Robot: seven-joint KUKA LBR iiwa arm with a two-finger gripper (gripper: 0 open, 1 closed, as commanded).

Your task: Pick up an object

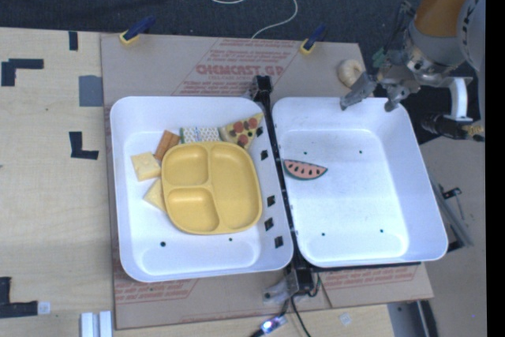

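Hand (369, 96) seemingly open, above right bin (418, 170)

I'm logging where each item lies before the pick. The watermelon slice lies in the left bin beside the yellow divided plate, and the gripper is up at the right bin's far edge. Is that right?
Not quite. In the camera view the watermelon slice lies in the right bin, near its left wall, apart from the yellow divided plate in the left bin. The gripper is indeed at the right bin's far edge.

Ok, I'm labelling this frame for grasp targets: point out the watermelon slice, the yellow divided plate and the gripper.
watermelon slice (304, 169): camera view, middle of the red flesh.
yellow divided plate (211, 187): camera view, central ridge between compartments.
gripper (369, 100): camera view, midway between the fingertips.
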